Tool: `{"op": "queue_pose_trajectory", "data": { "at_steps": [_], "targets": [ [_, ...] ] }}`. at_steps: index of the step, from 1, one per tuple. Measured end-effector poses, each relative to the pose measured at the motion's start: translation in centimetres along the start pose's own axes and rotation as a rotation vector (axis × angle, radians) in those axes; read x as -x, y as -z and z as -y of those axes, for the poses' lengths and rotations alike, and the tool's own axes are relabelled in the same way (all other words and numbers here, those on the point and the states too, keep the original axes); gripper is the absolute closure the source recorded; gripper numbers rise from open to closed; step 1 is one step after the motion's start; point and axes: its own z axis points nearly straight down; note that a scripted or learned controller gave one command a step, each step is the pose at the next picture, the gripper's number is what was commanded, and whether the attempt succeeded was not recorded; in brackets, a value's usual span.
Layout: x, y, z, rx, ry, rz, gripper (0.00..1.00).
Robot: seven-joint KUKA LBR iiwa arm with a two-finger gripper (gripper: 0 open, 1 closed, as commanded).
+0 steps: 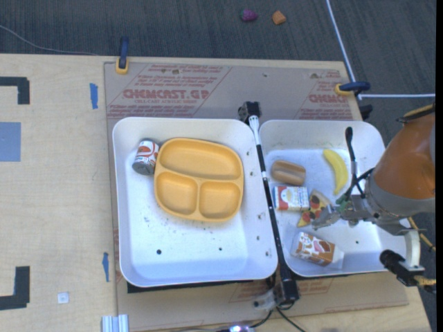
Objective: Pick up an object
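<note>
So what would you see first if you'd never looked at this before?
Probably the big yellow divided tray in the left bin, with a small can at its upper-left corner. Next, the robot's claw in the right bin, reaching among a banana, a hot dog and snack packets.

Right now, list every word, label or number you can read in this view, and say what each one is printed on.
"CHEMCAST GP", red print on the brown protective sheet under the bins, at its upper left.
"CHEMCAST", partly cut off, red print on the same sheet at its upper right.
Small red lines under those logos: too blurred to read.
Can in the left bin: label too small to read.
Carton and snack packet in the right bin: print too blurred to read.
</note>
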Motion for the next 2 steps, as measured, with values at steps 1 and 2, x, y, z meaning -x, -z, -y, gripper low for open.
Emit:
{"op": "queue_pose_trajectory", "data": {
  "at_steps": [1, 2],
  "targets": [
    [-3.5, -1.6, 0.0, 0.003, -0.004, 0.006, 0.00],
    [-3.2, -0.4, -0.3, 0.016, -0.007, 0.015, 1.00]
  ]
}}
